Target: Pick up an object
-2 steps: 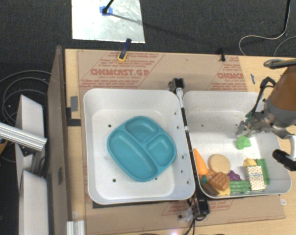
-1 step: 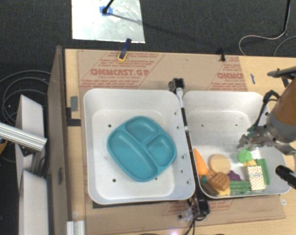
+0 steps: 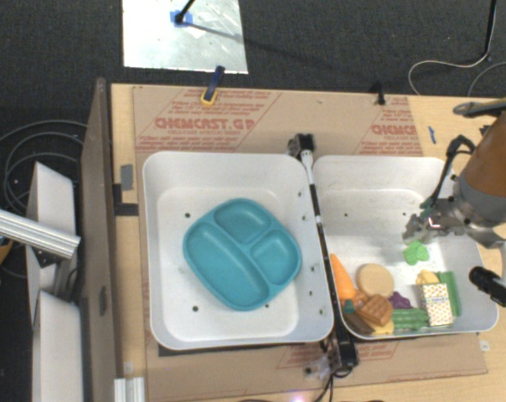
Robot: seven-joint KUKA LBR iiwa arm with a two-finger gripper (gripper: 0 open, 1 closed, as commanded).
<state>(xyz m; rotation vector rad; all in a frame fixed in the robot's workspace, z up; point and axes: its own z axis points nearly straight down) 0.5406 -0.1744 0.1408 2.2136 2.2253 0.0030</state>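
Observation:
The right bin (image 3: pixel 379 182) holds a heap of toy food along its near side. An orange carrot (image 3: pixel 343 276) lies at the left of the heap, beside a round tan biscuit (image 3: pixel 374 279). Below these sit a brown waffle piece (image 3: pixel 375 310), purple grapes (image 3: pixel 398 296) and green beans (image 3: pixel 409 318). A patterned small carton (image 3: pixel 437 302) lies at the right. A light green leafy piece (image 3: pixel 416 252) lies apart, above the heap. My gripper (image 3: pixel 424 224) hangs low at the bin's right side, just above that green piece.
The left bin (image 3: pixel 165 182) holds a teal divided plate (image 3: pixel 242 254). A raised divider (image 3: pixel 313 203) separates the two bins. The grey and orange arm (image 3: pixel 492 174) covers the right bin's far right corner. Cardboard (image 3: pixel 261 115) lies behind the bins.

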